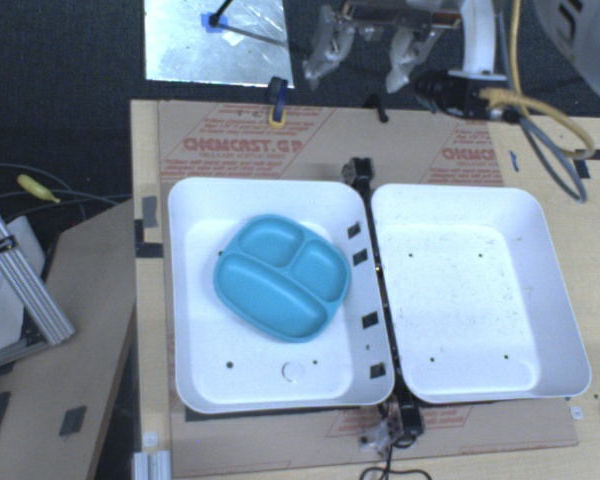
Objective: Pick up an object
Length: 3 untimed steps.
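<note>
A light blue divided plate (pixel 281 277) lies flat in the left white bin (pixel 200 218), slightly left of the bin's middle. My gripper (pixel 360 60) hangs high at the top of the view, above the cardboard behind the bins. Its two fingers (pixel 318 56) stand wide apart with nothing between them. It is far from the plate, up and to the right of it.
The right white bin (pixel 460 303) sits beside the left one, joined along a black-clipped seam (pixel 372 278). Hoses and cable (pixel 540 118) trail from the arm at the upper right. A shiny metal sheet (pixel 215 23) lies behind the bench at the top left.
</note>
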Tool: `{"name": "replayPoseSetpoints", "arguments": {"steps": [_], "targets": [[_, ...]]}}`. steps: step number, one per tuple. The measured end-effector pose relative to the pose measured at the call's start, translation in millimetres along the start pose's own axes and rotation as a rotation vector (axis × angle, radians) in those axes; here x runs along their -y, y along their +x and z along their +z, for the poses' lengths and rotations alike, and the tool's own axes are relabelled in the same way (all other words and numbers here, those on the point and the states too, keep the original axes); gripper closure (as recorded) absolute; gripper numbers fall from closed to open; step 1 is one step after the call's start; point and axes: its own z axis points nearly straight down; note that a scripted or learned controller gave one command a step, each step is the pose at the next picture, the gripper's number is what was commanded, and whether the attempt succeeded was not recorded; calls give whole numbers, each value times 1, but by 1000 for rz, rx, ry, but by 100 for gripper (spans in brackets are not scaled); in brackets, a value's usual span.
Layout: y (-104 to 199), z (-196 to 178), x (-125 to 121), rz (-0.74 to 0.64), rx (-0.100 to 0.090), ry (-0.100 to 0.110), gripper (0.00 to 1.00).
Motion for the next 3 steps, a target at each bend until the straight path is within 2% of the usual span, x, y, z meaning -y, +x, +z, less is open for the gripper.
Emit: {"name": "replayPoseSetpoints", "arguments": {"steps": [1,2,3], "targets": [[-57,2,-65,1,2,0,0],[-109,84,-9,-1,1,13,0],[-43,113,94,-17,-3,8,0]]}}
